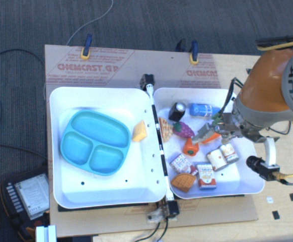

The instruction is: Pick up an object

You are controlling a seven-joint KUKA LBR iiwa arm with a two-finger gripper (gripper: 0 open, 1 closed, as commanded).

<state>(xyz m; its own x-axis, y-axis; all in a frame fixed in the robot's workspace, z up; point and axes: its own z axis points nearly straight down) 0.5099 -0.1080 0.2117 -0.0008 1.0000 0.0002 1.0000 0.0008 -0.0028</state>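
Observation:
The right bin (pixel 247 183) holds several small toys. Among them are a blue bottle (pixel 203 109), a black-and-white piece (pixel 176 111), a purple grape bunch (pixel 185 129), an orange carrot (pixel 190 146), small white cartons (pixel 217 159) and a brown cookie (pixel 183 182). My gripper (pixel 206 132) hangs low over the middle of this bin, between the grapes and the cartons, just up and right of the carrot. An orange strip (pixel 213 137) shows right under its tip. The orange-banded wrist (pixel 267 89) hides the bin's far right corner.
The left bin (pixel 61 185) holds a blue divided plate (pixel 94 141) and a yellow wedge (pixel 140 131) by its right wall. A black clamp (pixel 147 80) sits where the bins meet. A black cable fitting (pixel 260 166) hangs over the right bin's rim.

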